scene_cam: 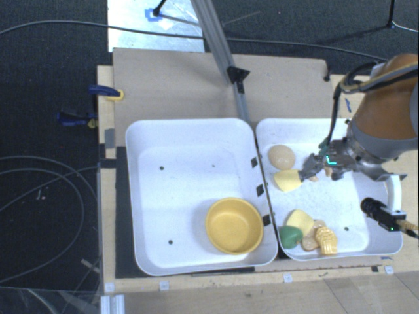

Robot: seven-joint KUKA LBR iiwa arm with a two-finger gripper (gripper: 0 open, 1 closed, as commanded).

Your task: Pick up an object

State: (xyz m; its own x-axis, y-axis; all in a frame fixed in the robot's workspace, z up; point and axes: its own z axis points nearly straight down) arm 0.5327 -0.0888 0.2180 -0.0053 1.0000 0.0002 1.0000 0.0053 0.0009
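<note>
Yellow bowl [234,225] waits in the left bin [147,136] as the gripper [313,171] works the right bin [376,244].
Fingers pinch nothing, tips just beside a pale yellow piece [287,180]; its rounded side could skid away as they close.

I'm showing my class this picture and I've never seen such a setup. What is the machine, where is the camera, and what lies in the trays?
One camera looks down at a slant on a bench with two white trays. The grey and orange robot arm reaches in from the right; its gripper sits low by a pale yellow piece. I cannot tell whether it grips it. The right tray also holds a beige egg-like ball, another yellow piece, a green piece and a corn cob. The left tray holds a yellow bowl.
</note>
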